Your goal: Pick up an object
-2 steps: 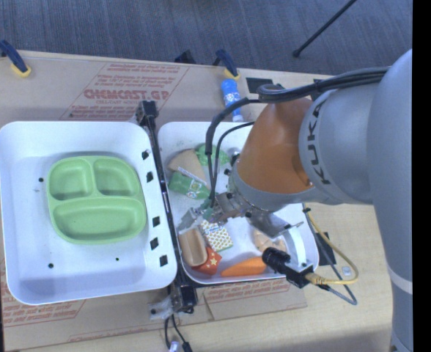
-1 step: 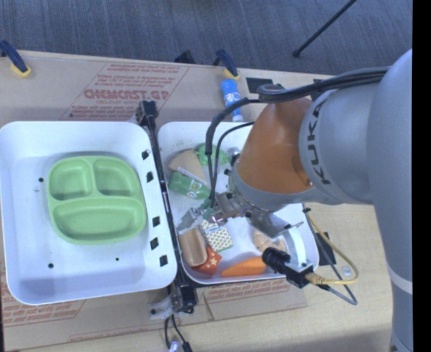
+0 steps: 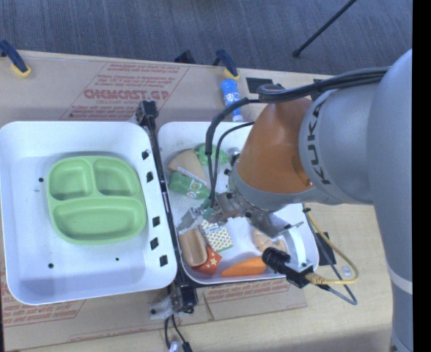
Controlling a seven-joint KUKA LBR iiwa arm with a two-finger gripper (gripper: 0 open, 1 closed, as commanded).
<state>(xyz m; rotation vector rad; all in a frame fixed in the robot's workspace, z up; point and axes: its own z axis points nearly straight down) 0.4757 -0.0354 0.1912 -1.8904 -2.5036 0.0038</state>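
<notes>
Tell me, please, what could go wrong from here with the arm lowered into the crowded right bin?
1. The items in the right bin lie packed together: the carrot, the bread-like piece and the checkered packet touch or nearly touch, so a grasp may catch two or slip.
2. The gripper sits low among them and could push items against the bin wall.
3. The arm hides much of the bin, so misses may go unseen.

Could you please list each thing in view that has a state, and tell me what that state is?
green divided plate: flat in the left bin, compartments bare.
right bin: crowded with toy food.
toy carrot: lying flat at the front wall.
toy bread: lying flat beside the carrot.
arm: reaching down over the right bin.
</notes>
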